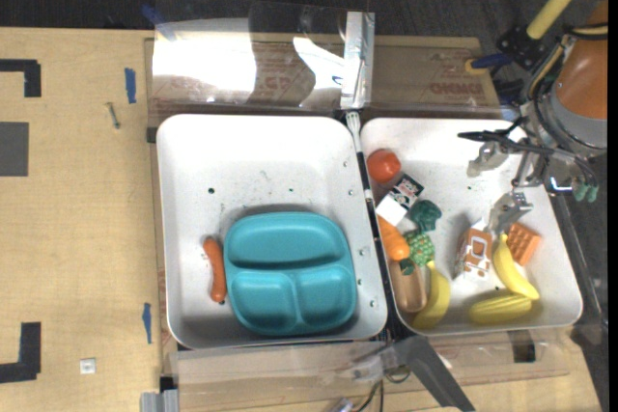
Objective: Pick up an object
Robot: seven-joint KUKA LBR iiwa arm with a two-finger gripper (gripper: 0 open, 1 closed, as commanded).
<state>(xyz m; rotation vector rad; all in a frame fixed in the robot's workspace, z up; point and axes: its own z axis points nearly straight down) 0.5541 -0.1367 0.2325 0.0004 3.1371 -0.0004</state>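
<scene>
Looking down on the desk (68, 207), you see two shallow white bins side by side: the left bin (183, 150) and the right bin (435, 135). Your arm (584, 87), grey with an orange band, reaches in from the right, and its claw (512, 207) hangs low over the right bin's middle. Whether the claw is released or clenched cannot be told from here, and nothing is visibly held.

The pickable toys crowd the near half of the right bin. Just beside the claw, on its near side, lie a small white and orange box (474, 251), an orange ridged block (522, 242) and a yellow banana (513, 269). The banana or the block looks like the easiest target, I judge. To do this well, come straight down over one piece only, with room on both sides, and lift slowly, since neighbours touch and could be dragged along.

Counted in the right bin: three yellow banana-like pieces, the other two being the near one (500, 308) and one by the divider (437, 296); one red tomato (383, 165); one green leafy toy (422, 229); one carrot (392, 238); one black and white card (399, 198).

Counted in the left bin: one teal divided tray (288, 273) and one orange sausage (216, 269) touching its left side.
</scene>
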